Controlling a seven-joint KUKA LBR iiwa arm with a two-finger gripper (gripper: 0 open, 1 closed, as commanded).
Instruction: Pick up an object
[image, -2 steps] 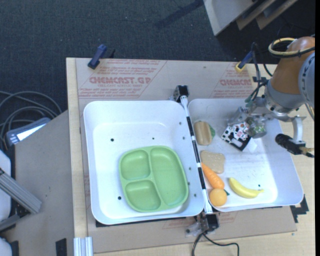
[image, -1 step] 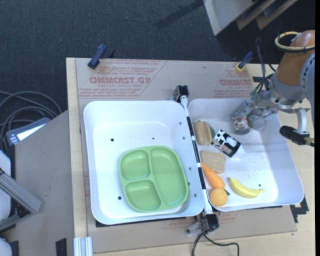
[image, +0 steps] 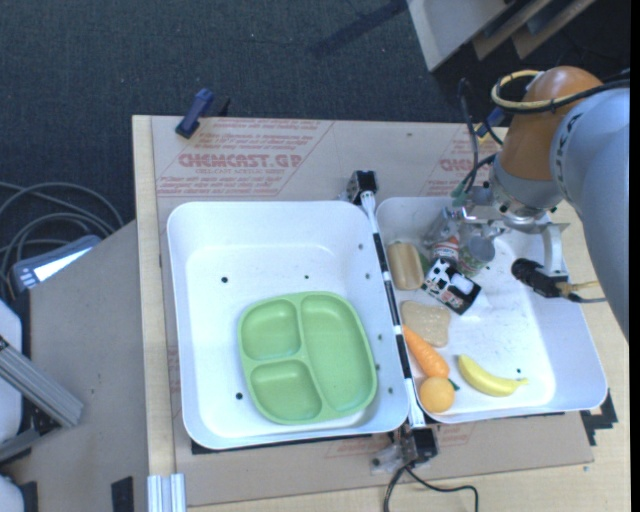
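1. Arm (image: 560, 120) reaches in from the right; pincer (image: 468, 240) sits low over the back of the right bin (image: 560, 345).
2. Pincer state: cannot tell. It is too small and cluttered to see whether it is apart or together, and nothing is clearly clamped in it.
3. Candidates all lie in the right bin: a tan roll (image: 405, 265) by the left wall, a black-and-white block (image: 447, 283) just beside the pincer, and a pale slice (image: 428, 322) in front of the block. Carrot (image: 424, 350), orange (image: 436, 394) and banana (image: 488, 376) lie at the front.
4. The block is nearest the pincer and rests on the bin floor. Some small coloured bits at the pincer are too blurred to name.
5. Left bin (image: 200, 290) holds a green plate (image: 300, 355), well apart from the pincer.
6. Progress, as a judgement: early — the pincer is down among the items, but no grasp is seen and nothing is lifted. Every named item lies on a bin floor.
7. Left to do: close on one item — likely the block or roll — and raise it clear of the bin.
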